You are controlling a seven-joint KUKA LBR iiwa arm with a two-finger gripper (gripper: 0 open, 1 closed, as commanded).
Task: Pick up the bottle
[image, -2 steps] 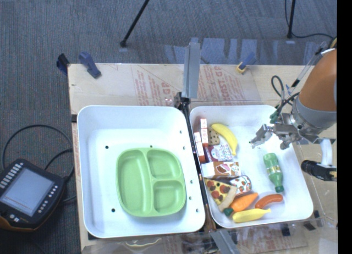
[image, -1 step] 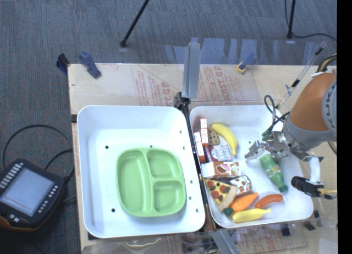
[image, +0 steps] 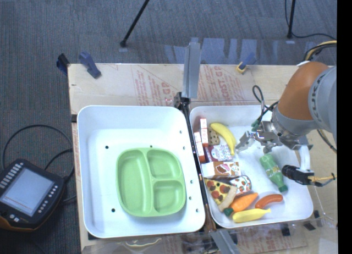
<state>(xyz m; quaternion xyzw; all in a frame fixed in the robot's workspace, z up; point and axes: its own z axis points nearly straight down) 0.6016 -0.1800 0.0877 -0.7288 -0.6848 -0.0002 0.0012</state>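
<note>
The green bottle (image: 273, 172) lies tilted in the right bin (image: 306, 206), near its right edge, beside a red sausage (image: 268, 200). The end effector (image: 263, 137) hangs just above the bottle's upper end; whether it is wide or narrow I cannot tell. A green tray (image: 150, 182) sits in the left bin (image: 93, 132).

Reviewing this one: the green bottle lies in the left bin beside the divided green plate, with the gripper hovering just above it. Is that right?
Not quite. In the camera view the green bottle lies in the right bin, among the toy food, with the gripper just above it. The divided green plate sits in the left bin, without the bottle.
</note>
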